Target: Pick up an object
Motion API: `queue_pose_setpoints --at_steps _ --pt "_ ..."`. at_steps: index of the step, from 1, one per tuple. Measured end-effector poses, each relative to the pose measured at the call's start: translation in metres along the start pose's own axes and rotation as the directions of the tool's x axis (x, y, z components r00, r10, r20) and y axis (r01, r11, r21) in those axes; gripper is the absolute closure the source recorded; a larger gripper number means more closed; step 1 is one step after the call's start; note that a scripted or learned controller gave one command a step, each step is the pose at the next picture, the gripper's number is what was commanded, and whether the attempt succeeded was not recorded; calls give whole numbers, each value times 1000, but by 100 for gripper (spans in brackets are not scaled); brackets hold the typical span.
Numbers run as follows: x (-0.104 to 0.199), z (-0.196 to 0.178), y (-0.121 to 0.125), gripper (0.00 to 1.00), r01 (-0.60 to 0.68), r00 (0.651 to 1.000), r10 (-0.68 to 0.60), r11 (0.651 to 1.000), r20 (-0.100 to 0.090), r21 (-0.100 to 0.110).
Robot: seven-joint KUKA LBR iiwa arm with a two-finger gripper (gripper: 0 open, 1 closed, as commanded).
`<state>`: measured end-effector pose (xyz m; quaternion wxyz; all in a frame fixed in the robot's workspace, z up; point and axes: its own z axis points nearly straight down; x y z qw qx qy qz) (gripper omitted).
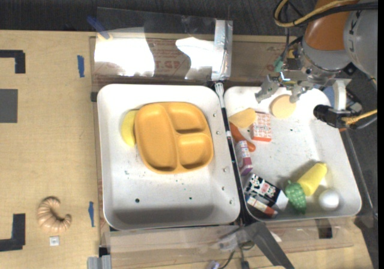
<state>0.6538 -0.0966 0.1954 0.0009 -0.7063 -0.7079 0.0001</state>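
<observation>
My gripper (279, 93) hangs over the back of the right bin (345, 160), open, with its fingers spread on either side of a pale round disc (280, 107) just below it. Nothing sits between the fingers. Left of the disc lie a yellow wedge (242, 117) and a red-and-white packet (261, 126). Along the bin's left wall are an orange stick (241, 137) and a purple bottle (245, 158). At the front lie a black-and-white box (262, 190), a green toy (294, 196), a yellow cylinder (312, 178) and a silver ball (329, 200).
The left bin (114, 184) holds an orange divided plate (174, 136) lying over a yellow item (126, 127). A tan croissant-shaped toy (54, 214) sits on the bench at the far left. Clear plastic sheeting (162, 51) stands behind the bins.
</observation>
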Motion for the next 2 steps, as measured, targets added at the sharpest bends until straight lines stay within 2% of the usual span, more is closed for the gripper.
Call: queue_pose_setpoints --at_steps 1,2 --pt "-67 102 11 0 104 995 -104 995 -2 7" --pt "-12 100 -2 0 84 996 -84 996 5 -19"
